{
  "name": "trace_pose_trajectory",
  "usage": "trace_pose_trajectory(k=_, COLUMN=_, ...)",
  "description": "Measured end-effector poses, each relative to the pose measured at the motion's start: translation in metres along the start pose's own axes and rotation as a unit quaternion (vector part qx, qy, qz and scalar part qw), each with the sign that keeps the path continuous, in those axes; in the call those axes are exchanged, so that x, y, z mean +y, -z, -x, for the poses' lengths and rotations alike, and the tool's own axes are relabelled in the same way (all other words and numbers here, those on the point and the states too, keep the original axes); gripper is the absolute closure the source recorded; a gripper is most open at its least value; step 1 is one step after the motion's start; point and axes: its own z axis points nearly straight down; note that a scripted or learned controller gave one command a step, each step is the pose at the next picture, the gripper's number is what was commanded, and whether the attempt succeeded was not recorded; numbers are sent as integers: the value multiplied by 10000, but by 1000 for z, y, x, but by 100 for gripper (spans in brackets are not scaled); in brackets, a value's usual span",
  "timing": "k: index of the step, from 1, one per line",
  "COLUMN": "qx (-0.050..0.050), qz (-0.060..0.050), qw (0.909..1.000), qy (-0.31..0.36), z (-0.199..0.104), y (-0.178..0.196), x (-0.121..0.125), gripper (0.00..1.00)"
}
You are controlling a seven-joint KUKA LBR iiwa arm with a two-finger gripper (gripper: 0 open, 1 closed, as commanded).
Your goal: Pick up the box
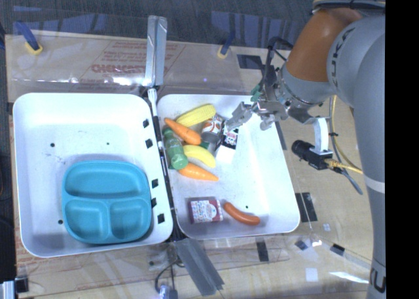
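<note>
The gripper [230, 121] hangs over the right bin [278, 180]; whether its jaws are open or closed cannot be told. The box [205, 211] lies near the front wall, beside a sausage [241, 214].

The arm [357, 62] is a thick, rounded grey casing with a broad orange band [314, 46] wrapped around it above the wrist; dark lettering runs along the grey shell just beside that band. Below the band sits a grey metal wrist block that carries the gripper [237, 116], a slim silver and black piece. Thin dark cables loop over the top of the band, and a yellow cable hangs beneath it beside a black fitting.
</note>
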Motion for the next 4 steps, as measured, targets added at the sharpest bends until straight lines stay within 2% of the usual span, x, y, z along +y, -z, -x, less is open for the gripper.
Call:
trace_pose_trajectory(k=1, qx=-3, qz=9, qw=9816, qy=-1908, z=39, y=101, x=-20, gripper=0)
trace_pose_trajectory(k=2, qx=-4, qz=6, qw=9837, qy=1799, z=-14, y=2, x=-62, gripper=0)
trace_pose_trajectory(k=3, qx=1, qz=-1, qw=9537, qy=3007, z=-56, y=-89, x=-83, gripper=0)
trace_pose_trajectory(k=4, qx=-21, qz=53, qw=9579, qy=2872, z=-69, y=-123, x=-117, gripper=0)
